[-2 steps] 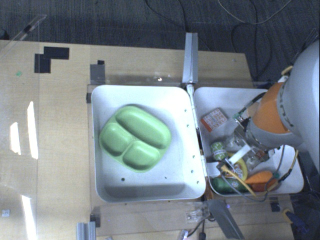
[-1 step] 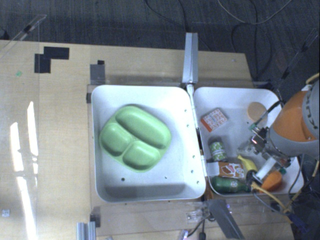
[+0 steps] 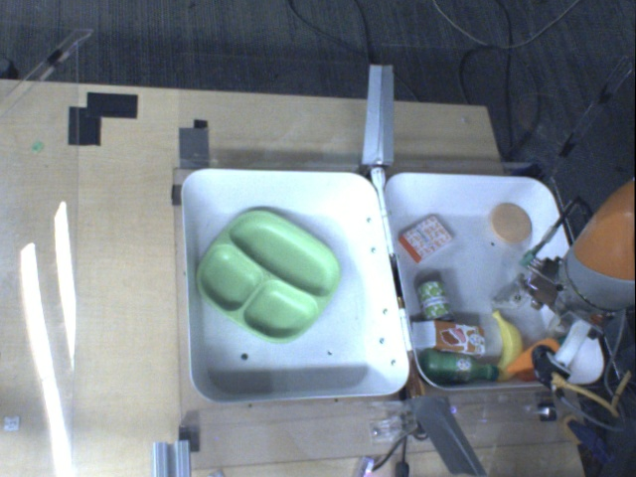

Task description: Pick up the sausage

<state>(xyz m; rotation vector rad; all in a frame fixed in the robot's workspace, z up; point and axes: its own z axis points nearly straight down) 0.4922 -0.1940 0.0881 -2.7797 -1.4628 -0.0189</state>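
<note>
The hand [image 3: 537,284], open or closed one cannot tell, hangs at the right bin's [image 3: 467,179] right side, and should descend squarely on the apparent sausage [image 3: 525,359], lower right, touching the banana [image 3: 509,336].

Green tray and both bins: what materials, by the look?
Green tray: probably moulded plastic, matte to satin; one even colour, rounded compartment walls, soft highlights. Left bin and right bin: white, smooth, likely plastic or coated metal; rounded corners and diffuse sheen, which of the two is unclear.
</note>
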